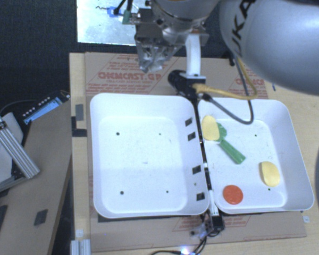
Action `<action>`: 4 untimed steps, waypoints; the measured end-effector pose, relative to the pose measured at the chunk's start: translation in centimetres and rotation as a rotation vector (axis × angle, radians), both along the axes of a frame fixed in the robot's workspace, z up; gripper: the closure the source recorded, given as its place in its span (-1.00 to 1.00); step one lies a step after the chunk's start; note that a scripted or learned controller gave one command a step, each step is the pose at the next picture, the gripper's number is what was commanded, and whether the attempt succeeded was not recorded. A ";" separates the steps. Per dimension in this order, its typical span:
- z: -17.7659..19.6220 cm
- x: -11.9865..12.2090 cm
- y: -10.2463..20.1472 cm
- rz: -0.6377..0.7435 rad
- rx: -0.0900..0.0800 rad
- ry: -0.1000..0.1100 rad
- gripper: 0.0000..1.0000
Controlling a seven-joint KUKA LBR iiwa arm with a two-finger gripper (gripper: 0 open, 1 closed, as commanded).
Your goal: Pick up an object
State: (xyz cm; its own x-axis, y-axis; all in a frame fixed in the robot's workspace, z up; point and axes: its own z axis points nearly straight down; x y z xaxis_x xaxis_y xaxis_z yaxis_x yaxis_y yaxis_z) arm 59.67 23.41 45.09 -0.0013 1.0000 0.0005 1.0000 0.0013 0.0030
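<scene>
My gripper point(152, 57) hangs high above the back edge of the left bin point(103, 142), over the cardboard behind it. Nothing shows between its fingers. The right bin point(292, 142) holds a yellow piece point(210, 128) near its left wall, touching a green stick-shaped piece point(232, 150) that runs down to the right. A second yellow oval point(269, 173) lies near the right wall. A small orange-red disc point(233, 194) sits near the front edge.
The two bins meet at a divider with black clips point(199, 158). Cardboard point(122, 70) lies under and behind both bins. A metal rail point(10, 147) and a blue-edged device point(42, 108) stand to the left of the bench.
</scene>
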 end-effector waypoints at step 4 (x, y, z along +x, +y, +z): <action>2.7 5.5 0.0 0.002 0.000 -0.001 1.00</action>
State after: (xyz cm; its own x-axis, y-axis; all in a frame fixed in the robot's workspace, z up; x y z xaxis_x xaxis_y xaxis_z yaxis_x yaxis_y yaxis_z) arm 65.21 23.42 47.76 -0.0033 1.0000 0.0009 1.0000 0.0033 0.0036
